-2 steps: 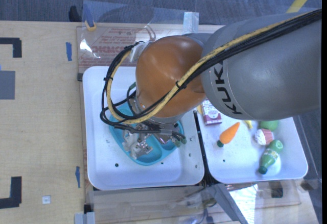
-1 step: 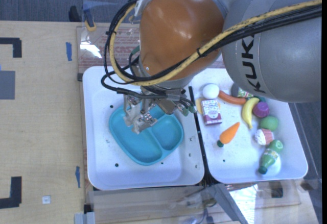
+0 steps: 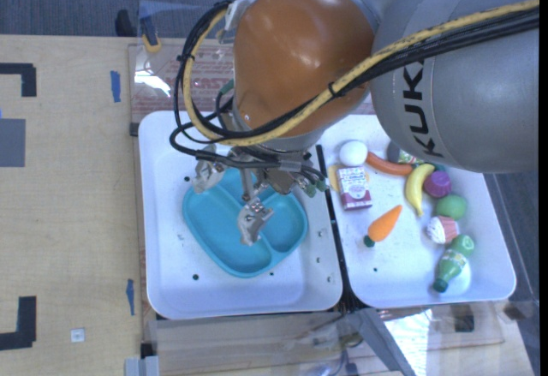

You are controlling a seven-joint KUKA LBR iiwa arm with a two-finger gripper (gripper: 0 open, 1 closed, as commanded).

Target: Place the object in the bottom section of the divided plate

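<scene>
Divided plate (image 3: 224, 239), blue and 3-sectioned, is located in the left white bin (image 3: 163, 220) on the worktop (image 3: 68, 194). The gripper (image 3: 251, 224) is positioned directly above the plate's centre, beneath the arm's (image 3: 462, 66) orange band (image 3: 300, 49). A small grey-white item appears at the gripper tip; whether it is an object or part of the gripper cannot be determined, and the gripper's state cannot be told.

The right white bin (image 3: 488, 280) contains the remaining items: a white egg (image 3: 353, 152), a small carton (image 3: 354, 188), 2 carrots (image 3: 384, 223) (image 3: 390, 165), a banana (image 3: 416, 186), a purple item (image 3: 439, 182), a green round item (image 3: 451, 207), a green bottle (image 3: 449, 267) and a pink-white item (image 3: 442, 230). These lie close together, well apart from the plate.
</scene>
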